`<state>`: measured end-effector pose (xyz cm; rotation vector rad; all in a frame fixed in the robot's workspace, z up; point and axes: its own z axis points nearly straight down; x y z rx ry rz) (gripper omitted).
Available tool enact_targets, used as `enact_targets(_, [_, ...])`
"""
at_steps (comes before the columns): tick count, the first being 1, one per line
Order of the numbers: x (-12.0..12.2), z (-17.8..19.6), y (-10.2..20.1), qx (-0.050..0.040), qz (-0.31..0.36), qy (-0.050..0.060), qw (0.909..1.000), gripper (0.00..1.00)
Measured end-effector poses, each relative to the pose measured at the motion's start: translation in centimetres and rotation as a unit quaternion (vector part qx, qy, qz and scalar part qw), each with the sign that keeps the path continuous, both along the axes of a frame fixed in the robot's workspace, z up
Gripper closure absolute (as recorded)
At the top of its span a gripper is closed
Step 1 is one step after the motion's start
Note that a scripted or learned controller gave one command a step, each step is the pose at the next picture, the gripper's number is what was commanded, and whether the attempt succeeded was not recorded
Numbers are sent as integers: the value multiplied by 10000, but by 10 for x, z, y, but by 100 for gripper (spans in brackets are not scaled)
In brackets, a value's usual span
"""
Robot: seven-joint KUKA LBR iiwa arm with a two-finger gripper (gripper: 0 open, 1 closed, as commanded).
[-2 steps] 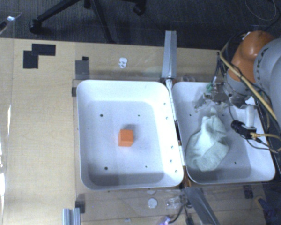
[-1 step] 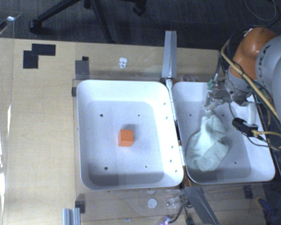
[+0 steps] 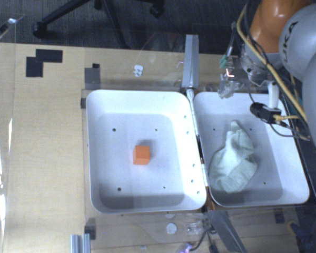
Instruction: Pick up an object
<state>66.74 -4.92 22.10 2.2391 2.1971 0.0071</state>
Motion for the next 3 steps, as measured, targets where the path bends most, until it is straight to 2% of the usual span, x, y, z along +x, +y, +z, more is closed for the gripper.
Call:
enact_targets(1, [2, -10, 13, -6, 87, 15, 10000, 100])
enact_targets(2, [2, 22, 64, 0, 202, 7, 9998, 100])
enact_targets(3, [2, -18, 66, -3, 375, 15, 9993, 100])
